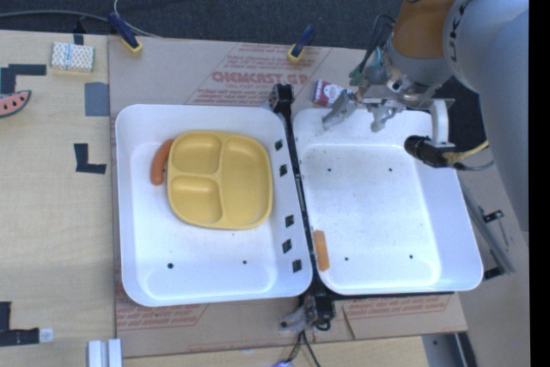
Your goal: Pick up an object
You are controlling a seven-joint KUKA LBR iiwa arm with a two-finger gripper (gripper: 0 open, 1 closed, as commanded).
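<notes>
Grey arm [481,21] bent over right bin's [447,271] far edge; pincer [359,118] spread, grasping nothing.

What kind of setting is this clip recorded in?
Probably a robotics lab bench set up for pick trials: two white bins clamped over cardboard, tape marks on the bench, and loose cables. Toy items, like a yellow divided plate, serve as targets.

Arm [481,21] — cropped at right edge
</notes>
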